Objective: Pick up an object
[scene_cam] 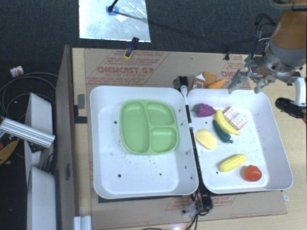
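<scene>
Nearest the camera, along the front of the right bin (pixel 276 128), lie a red tomato (pixel 252 173) and, just beside it to the left, a yellow corn cob (pixel 232 162). A little further back sits a pale yellow lemon-shaped piece (pixel 206 139) near the bin's left wall. Behind it a dark green vegetable (pixel 222 131) lies touching a yellow banana (pixel 226 121), and a small red-and-white packet (pixel 235 117) rests just beside the banana on its right. A purple bunch of grapes (pixel 205 110) sits towards the far left corner of this bin. The left bin (pixel 103 128) holds a green divided plate (pixel 148 127) with three compartments, lying flat near its middle.

Beyond the right bin's far rim, on the brown cardboard of the bench (pixel 144 66), an orange carrot-like piece (pixel 214 83) lies outside both bins. At the far right, the tool (pixel 249 83) hangs over the far edge of the right bin, its two fingers spread apart with nothing between them, well apart from the objects in the bin. Above it rises the grey wrist with its orange band (pixel 290 25).
</scene>
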{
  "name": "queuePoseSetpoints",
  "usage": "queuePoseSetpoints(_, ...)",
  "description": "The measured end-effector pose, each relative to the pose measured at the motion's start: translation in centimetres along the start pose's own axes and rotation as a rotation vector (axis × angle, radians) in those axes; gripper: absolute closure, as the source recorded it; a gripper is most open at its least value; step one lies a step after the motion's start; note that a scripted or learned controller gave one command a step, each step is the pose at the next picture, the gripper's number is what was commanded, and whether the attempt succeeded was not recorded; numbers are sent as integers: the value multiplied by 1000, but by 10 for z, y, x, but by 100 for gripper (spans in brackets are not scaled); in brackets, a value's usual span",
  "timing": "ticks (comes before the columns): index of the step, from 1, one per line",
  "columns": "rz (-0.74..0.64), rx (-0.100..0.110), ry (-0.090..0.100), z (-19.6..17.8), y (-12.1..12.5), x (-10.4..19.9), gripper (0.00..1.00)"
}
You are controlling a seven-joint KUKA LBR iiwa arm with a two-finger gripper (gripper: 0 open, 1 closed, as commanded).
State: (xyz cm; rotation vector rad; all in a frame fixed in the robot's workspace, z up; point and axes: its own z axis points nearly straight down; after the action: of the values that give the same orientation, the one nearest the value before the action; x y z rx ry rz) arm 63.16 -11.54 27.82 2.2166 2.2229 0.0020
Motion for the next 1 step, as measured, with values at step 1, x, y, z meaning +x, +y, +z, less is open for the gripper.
queuePoseSetpoints(1,4,6,1,98,-1,-26,0)
